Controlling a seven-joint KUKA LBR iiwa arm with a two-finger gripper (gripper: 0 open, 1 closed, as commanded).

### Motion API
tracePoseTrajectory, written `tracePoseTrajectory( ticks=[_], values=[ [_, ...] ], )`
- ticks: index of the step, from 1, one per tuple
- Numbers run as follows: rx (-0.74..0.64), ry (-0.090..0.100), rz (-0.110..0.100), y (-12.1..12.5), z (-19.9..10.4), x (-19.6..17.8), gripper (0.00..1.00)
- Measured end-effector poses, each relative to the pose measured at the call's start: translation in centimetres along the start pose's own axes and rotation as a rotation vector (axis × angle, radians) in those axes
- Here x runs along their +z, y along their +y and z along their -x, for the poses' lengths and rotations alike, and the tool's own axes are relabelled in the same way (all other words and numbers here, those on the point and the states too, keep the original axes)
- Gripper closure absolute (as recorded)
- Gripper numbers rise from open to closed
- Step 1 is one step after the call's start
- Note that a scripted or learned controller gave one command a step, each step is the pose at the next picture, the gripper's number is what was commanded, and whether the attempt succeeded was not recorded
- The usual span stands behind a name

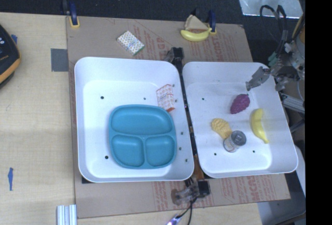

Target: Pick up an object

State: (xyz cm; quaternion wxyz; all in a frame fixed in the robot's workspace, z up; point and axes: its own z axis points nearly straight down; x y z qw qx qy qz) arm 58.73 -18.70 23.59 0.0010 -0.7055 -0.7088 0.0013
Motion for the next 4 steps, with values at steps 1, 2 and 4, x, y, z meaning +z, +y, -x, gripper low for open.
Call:
tracePoseTrajectory(
  ticks=[1, 2, 4],
  values=[
    [-0.002, 0.000, -0.001, 1.1, -0.7, 11.5, 0.00],
    [-0.005, -0.001, -0.001, 1.2, -0.6, 10.4, 1.00],
    [0.000, 0.000, 0.000, 7.0, -5.3, 14.4, 0.00]
  ],
)
